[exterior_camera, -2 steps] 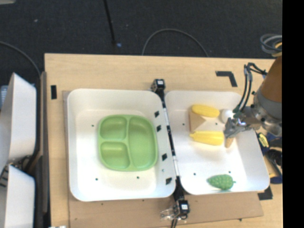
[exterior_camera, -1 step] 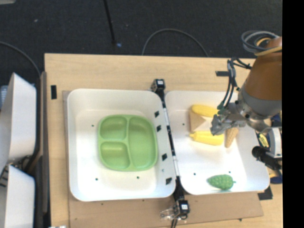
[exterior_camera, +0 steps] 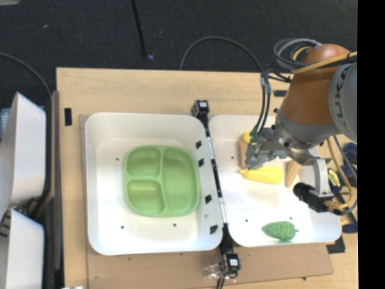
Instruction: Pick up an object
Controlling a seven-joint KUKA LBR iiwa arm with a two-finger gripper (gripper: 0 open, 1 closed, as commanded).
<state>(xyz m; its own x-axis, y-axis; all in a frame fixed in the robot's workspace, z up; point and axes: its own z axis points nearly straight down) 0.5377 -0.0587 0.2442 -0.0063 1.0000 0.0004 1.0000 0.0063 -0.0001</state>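
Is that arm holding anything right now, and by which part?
Cannot be told: the gripper is down at the yellow object in the right bin, hiding any hold.

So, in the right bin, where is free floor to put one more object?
Bare floor lies between the yellow plastic piece and the green bumpy toy, toward the divider. Crowded: the upper part, around the gripper.

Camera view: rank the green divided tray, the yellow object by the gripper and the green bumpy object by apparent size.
1. green divided tray, clearly largest.
2. yellow object and green bumpy object look alike; the gripper hides part of the yellow one, so no ranking.
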